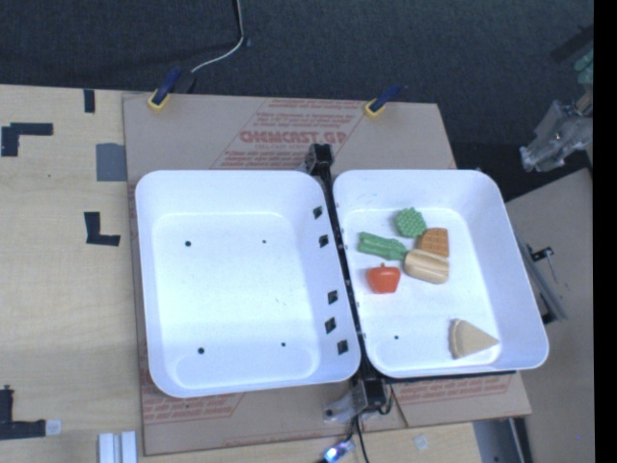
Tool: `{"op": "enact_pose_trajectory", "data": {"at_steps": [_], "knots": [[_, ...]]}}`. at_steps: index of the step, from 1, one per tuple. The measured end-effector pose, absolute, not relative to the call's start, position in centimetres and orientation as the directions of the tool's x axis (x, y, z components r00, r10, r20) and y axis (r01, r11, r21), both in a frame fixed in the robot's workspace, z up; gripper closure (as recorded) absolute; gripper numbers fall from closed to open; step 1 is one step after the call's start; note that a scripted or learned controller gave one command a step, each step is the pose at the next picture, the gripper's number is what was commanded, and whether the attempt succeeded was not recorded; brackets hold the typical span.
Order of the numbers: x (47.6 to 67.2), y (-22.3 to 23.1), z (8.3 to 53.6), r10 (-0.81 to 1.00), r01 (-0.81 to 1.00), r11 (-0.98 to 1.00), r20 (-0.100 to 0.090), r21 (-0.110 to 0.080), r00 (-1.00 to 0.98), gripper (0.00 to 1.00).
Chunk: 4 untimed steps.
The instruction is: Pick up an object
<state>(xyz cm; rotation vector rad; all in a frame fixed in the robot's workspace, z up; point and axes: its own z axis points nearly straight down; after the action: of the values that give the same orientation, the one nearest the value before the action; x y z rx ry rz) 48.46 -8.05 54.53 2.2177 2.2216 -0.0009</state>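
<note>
My gripper (557,143) sits at the right edge of the camera view, above the dark floor and well apart from both bins, and its shape is too blurred for me to tell how it is set. I hold nothing that I can see, so I judge the pick has not yet begun: this is the step before the approach.

The things to choose from all lie in the right bin (482,193). A cluster of 5 toy foods sits near its middle: a green bumpy piece (410,223), an orange block (434,241) touching it on the right, a green pod-shaped piece (382,246), a tan bread roll (426,266) just below the orange block, and a small red tomato-like piece (384,279) beside the roll. A tan wedge (469,339) lies alone near the bin's lower right corner. The left bin (154,201) holds no candidates.

The wedge looks like my easiest target, because nothing crowds it; the clustered pieces touch or nearly touch. My next move calls for swinging in over the right bin and coming down over 1 piece.

On the brown board (280,128) under the bins, red print reads "CHEMCAST GP"; smaller lines are illegible.
</note>
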Motion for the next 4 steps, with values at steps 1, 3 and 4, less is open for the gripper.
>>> {"op": "enact_pose_trajectory", "data": {"at_steps": [1, 3, 4], "knots": [[48.5, -8.1, 54.5, 1.000, 1.000, 0.001, -0.002, 0.001, -0.001, 0.00], [48.5, -8.0, 55.5, 1.000, 1.000, 0.001, -0.003, 0.001, -0.001, 0.00], [48.6, -8.0, 56.5, 1.000, 1.000, 0.002, -0.004, 0.001, -0.002, 1.00]]}}
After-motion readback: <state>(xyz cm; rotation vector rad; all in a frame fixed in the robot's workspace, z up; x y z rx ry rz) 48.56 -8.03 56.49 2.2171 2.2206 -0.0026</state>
